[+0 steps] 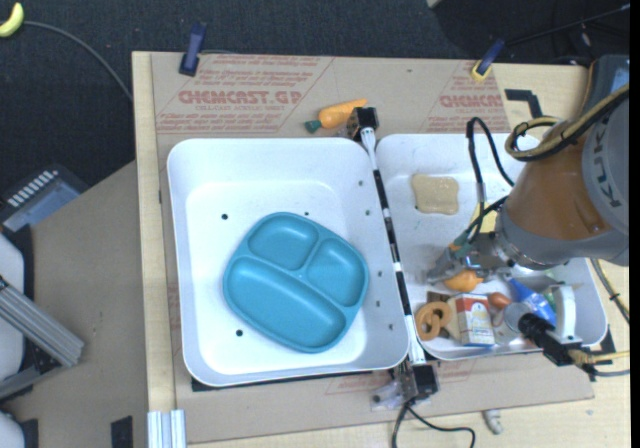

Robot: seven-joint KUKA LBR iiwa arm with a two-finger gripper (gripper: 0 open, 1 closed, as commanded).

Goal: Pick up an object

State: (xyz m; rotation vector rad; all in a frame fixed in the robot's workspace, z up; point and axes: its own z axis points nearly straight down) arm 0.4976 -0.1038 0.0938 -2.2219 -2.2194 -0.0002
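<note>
Approach step: pincer [462, 258], grip state indiscernible, low at frame right over orange piece [463, 281]; next, closing squarely.

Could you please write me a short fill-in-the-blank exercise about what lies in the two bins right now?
1. The blue divided plate lies in the ____ bin as seen in the camera view.
2. The plate has ____ compartments.
3. The beige slice of bread lies in the ____ bin, beyond the gripper.
4. The pretzel lies beside a small ____ and white carton.

Missing words: left; three; right; red
</note>
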